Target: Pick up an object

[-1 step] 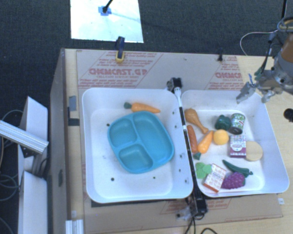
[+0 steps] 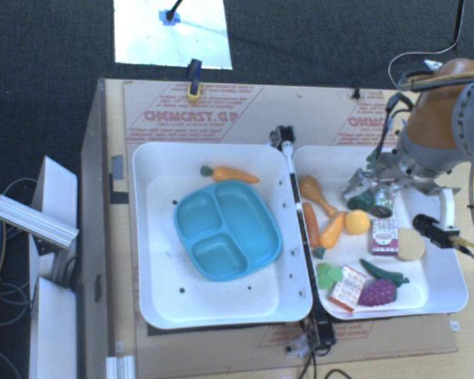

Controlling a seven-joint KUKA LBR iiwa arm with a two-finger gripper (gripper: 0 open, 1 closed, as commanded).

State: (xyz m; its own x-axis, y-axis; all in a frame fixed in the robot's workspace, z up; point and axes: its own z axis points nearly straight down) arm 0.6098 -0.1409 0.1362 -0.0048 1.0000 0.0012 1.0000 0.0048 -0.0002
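The claw (image 2: 371,192) sits low in the right bin (image 2: 450,290), right of centre in the frame, just above the yellow ball (image 2: 357,222); how its jaws stand cannot be told. The approach seems underway; next it must close on one toy.

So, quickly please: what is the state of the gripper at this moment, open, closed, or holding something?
Gripper: it cannot be told. It is low in the right bin, close to the yellow ball.
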